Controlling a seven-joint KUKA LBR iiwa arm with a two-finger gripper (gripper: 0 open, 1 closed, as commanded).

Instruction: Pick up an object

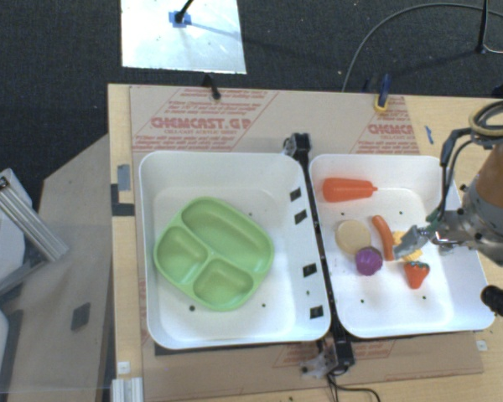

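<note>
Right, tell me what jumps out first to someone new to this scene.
The light green divided plate in the left bin draws the eye first. The right bin holds bright toy food: an orange carrot at the back, a purple ball mid-bin, with the pincer reaching in beside it.

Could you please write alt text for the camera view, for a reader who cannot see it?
The arm's gripper hovers low in the right bin, among a carrot, sausage, purple ball, tan disc and strawberry. The left bin holds a green divided plate.
</note>
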